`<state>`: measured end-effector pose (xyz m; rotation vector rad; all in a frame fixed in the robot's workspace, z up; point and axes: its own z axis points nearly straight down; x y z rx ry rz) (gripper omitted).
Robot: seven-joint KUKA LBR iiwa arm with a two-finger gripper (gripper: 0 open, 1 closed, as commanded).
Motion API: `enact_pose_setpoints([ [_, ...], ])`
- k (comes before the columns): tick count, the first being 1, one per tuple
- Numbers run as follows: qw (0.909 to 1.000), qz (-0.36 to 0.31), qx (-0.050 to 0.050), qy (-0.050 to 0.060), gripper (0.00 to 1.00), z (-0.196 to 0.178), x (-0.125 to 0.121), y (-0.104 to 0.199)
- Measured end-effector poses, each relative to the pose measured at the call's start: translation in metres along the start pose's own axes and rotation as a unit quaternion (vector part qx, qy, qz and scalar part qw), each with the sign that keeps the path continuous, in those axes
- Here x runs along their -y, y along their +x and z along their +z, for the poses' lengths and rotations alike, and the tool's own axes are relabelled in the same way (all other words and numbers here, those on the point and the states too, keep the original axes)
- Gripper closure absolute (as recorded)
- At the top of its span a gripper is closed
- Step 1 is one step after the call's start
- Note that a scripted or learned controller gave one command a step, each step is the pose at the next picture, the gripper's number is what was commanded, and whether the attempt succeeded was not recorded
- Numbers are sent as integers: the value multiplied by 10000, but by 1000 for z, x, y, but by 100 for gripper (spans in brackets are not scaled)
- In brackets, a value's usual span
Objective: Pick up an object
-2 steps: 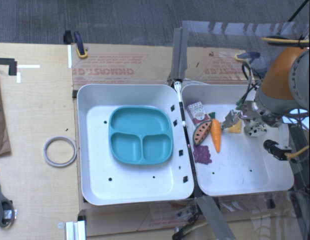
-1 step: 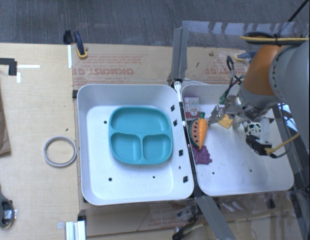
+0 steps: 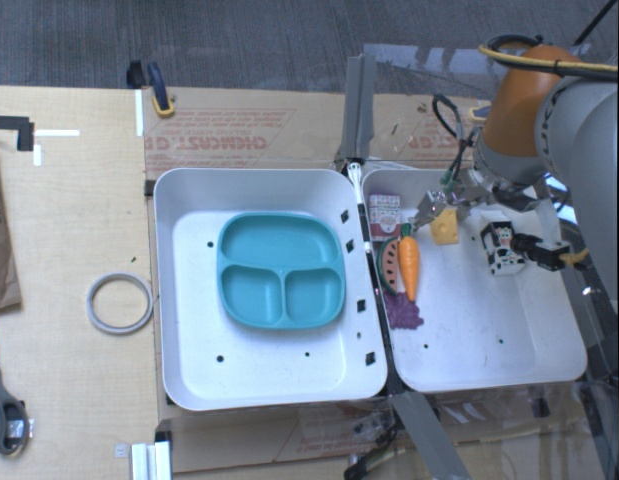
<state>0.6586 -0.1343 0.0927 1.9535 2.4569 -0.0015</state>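
In the right bin point(image 3: 489, 358), an orange carrot point(image 3: 408, 266) lies along the left wall next to a watermelon slice point(image 3: 391, 264). A purple bunch point(image 3: 402, 311) sits just below them, and a small printed packet point(image 3: 385, 211) lies above them at the bin's far left corner. A yellow block point(image 3: 445, 227) rests near the bin's back. My gripper point(image 3: 435, 206) reaches in from the right and hangs low at the block's upper left edge, very close to it. I cannot make out whether it touches the block.
The left bin point(image 3: 179, 348) holds a teal divided plate point(image 3: 282, 269). A grey ring point(image 3: 120, 302) lies on the bench left of the bins, with scissors point(image 3: 5, 420) at the front left edge. The front half of the right bin is bare white floor.
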Motion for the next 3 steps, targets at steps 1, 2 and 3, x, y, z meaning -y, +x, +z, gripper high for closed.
enact_pose_setpoints([
  [1,10000,-17,12,-4,100,-10,-1,0],
  [2,9933,1155,-4,0,100,0,11,-51],
  [3,9914,1310,-6,6,100,-109,-5,16],
])
